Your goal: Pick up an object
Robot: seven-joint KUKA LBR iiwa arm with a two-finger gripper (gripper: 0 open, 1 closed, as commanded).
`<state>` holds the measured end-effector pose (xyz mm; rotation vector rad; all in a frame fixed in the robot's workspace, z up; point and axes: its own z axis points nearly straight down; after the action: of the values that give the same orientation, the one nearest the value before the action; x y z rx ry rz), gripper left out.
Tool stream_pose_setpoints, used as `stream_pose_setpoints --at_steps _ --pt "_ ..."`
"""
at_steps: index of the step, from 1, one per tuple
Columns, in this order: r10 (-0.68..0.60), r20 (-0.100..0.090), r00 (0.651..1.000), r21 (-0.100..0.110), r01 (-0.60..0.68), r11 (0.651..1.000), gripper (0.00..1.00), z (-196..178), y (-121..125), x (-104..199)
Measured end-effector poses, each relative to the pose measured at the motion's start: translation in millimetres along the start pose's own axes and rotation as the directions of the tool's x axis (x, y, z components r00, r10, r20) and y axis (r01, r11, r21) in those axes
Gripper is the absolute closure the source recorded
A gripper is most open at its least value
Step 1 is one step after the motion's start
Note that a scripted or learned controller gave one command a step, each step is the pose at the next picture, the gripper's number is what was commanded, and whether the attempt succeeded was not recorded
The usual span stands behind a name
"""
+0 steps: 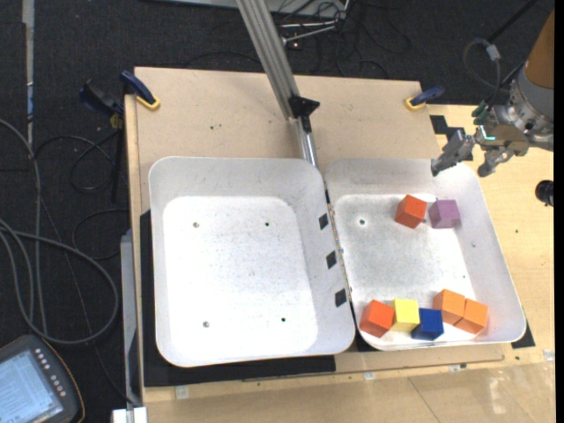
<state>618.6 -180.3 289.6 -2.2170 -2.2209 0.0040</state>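
Above the right bin (pixel 493 236), claw (pixel 467 159) open, unladen.

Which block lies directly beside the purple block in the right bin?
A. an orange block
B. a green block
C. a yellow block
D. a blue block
A: the purple block sits near the far wall of the right bin with an orange block right next to it, while the yellow block and the blue block lie in the row at the near edge.
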Motion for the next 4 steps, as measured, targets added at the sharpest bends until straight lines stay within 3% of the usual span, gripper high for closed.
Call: stream_pose_setpoints --at_steps 1,4 --pt "-0.002 0.002 1.000 -0.004 0.002 1.000 0.00 -3 1 0" --pt "-0.001 0.000 1.000 0.000 0.001 1.000 0.00 142 7 13"
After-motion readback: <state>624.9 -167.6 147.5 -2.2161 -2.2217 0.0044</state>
